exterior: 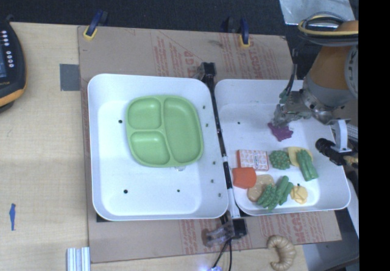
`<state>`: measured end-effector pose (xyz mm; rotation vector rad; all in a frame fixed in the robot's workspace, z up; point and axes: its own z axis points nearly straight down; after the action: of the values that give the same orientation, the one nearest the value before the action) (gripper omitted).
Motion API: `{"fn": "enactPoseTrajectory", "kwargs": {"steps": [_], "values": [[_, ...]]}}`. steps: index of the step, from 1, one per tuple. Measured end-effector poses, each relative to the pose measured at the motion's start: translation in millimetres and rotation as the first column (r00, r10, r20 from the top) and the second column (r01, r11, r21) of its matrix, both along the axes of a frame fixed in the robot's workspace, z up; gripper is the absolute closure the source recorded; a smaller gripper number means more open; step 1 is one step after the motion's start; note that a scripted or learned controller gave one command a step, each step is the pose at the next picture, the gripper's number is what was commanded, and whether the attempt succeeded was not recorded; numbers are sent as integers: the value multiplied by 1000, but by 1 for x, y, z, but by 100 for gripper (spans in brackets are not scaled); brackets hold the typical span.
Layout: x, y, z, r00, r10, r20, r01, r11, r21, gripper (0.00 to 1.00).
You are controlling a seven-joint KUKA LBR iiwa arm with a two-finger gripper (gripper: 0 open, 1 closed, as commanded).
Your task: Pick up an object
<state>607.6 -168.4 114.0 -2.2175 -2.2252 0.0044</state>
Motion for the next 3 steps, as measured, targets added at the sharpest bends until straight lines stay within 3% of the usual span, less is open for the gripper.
{"fn": "enactPoseTrajectory", "kwargs": {"steps": [1,2,3], "values": [[0,0,0,1000,0,-1,0,1000,0,0],[0,-1,10,1000,1,1,-1,1000,-2,100],[0,-1,10,1000,1,0,-1,1000,-2,0]]}}
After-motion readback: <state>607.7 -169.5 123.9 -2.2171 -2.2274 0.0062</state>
